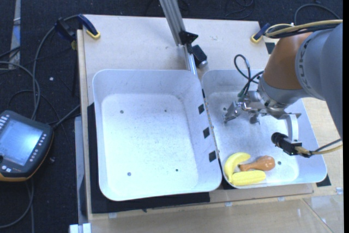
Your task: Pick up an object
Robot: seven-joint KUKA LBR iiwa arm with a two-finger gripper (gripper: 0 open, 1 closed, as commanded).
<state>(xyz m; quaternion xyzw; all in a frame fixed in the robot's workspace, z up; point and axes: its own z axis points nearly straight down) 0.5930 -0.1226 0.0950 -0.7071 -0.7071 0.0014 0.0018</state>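
Note:
The right bin [220, 96] holds three things at its near edge. A curved yellow banana [235, 161] lies beside an orange-brown pear-shaped object [258, 163], and a flat yellow piece [249, 177] rests just in front of them. My gripper [240, 115] hangs over the middle of this bin, well behind those objects and apart from them. Its fingers [228, 115] stand open with nothing between them. The grey arm with its orange band [283, 65] comes in from the right.
The left bin [109, 117] lies beside the right one, the two meeting at a raised wall [207, 123]. A slanted aluminium post [169, 3] rises behind the bins. A small black part [282, 142] on a cable hangs by the wrist.

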